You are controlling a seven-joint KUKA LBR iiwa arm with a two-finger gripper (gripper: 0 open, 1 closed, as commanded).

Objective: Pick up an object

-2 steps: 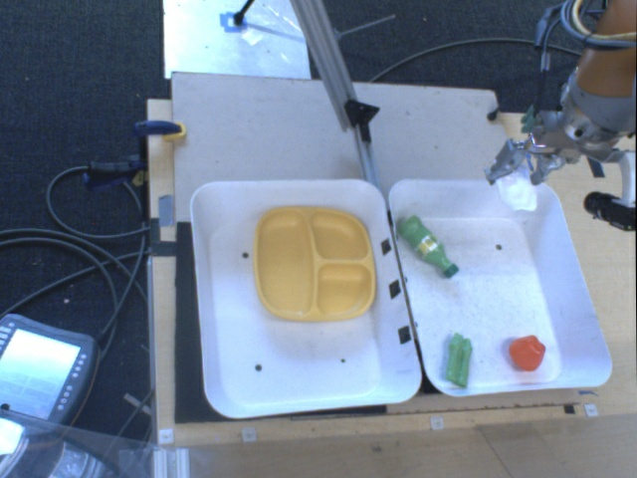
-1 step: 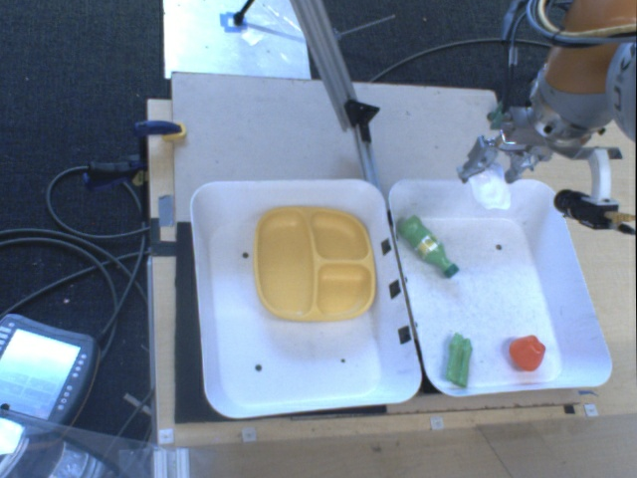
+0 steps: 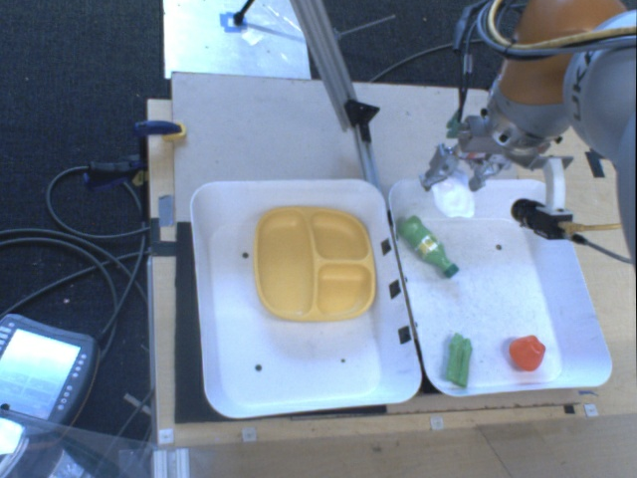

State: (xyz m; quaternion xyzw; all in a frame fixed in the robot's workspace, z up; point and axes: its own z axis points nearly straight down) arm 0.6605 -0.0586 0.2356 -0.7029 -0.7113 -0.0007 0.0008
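Observation:
My gripper (image 3: 456,175) hovers over the far left corner of the right bin (image 3: 587,307), its two fingers spread open. Just below them lies a small white crumpled object (image 3: 456,201), and nothing sits between the fingers. A green bottle (image 3: 428,246) lies on its side near the bin's left wall. Close to the front edge are a small green object (image 3: 458,358) and, to its right, a red object (image 3: 527,353).
A yellow compartment plate (image 3: 314,264) lies in the left bin (image 3: 224,357). A grey pole (image 3: 333,58) slants down to the gap between the bins. Black cables (image 3: 542,219) hang by the right bin's far rim.

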